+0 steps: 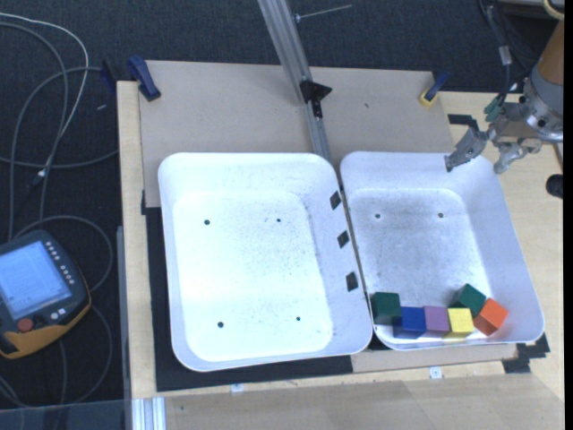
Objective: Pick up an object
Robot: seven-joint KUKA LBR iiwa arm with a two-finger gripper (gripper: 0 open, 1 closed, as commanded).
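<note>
Several small cubes lie in a row along the near edge of the right bin (501,213): a dark green cube (386,306), a blue cube (413,321), a purple cube (436,318), a yellow cube (459,321), another green cube (471,297) and an orange cube (491,315). My gripper (484,153) hangs over the far right corner of that bin, well away from the cubes. Its two fingers are spread apart and open, with nothing between them.
The left bin (179,186) sits beside the right one on a brown board. A metal rail (285,34) slants down between the bins at the back. Blue clamps (143,77) hold the board's corners. A handheld pendant (36,285) lies at far left.
</note>
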